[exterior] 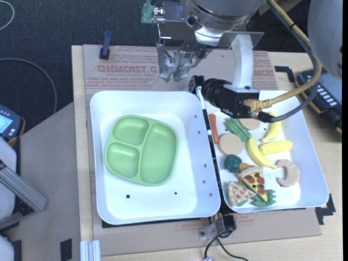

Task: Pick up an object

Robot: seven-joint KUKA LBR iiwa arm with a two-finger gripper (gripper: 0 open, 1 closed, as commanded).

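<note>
My left white shallow bin [103, 145] carries a pale green sectioned plate [142, 149]. My right bin [310, 167] shows a yellow toy banana [260, 152], orange carrot [214, 128], red-dotted pizza slices [246, 186].

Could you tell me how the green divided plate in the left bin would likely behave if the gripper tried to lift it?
The green divided plate looks like rigid moulded plastic, so it probably stays stiff and is light. It lies flat in the left bin, low-rimmed, so fingers may struggle to get under it. Its glossy surface suggests it could slip.
</note>
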